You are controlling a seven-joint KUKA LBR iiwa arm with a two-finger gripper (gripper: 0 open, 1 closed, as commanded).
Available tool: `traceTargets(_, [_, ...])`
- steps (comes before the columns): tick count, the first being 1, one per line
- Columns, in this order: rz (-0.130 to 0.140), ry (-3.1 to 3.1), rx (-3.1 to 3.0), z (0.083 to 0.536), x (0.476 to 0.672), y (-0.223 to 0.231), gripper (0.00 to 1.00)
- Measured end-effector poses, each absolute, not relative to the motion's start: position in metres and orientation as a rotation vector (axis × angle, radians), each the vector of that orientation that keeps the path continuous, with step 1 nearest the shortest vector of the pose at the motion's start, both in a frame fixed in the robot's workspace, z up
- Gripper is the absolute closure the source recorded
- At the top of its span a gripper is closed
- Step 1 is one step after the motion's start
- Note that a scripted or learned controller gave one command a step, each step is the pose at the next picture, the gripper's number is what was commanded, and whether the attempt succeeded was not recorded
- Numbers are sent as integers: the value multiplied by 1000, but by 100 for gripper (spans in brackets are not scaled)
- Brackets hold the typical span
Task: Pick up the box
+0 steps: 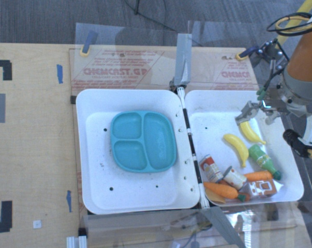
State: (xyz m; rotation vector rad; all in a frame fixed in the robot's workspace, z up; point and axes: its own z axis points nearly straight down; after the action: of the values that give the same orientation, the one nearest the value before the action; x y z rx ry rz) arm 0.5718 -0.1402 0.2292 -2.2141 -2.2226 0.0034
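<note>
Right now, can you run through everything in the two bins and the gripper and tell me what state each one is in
Gripper: above the right bin's upper right part, holding nothing.
Blue plate: lying flat in the left bin, compartments bare.
Bananas: two, lying loose, apart from the pile.
Green bottle: on its side.
Carrots: two, lying flat at the front.
Small boxes: tipped over among the carrots, not gripped.

right bin (207, 105): far half open | near end crowded: bananas (237, 146), carrots (221, 190)
</note>
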Motion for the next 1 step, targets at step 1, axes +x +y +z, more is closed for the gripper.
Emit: traceTargets(1, [5,-2012,-2407,113,558,-95,0])
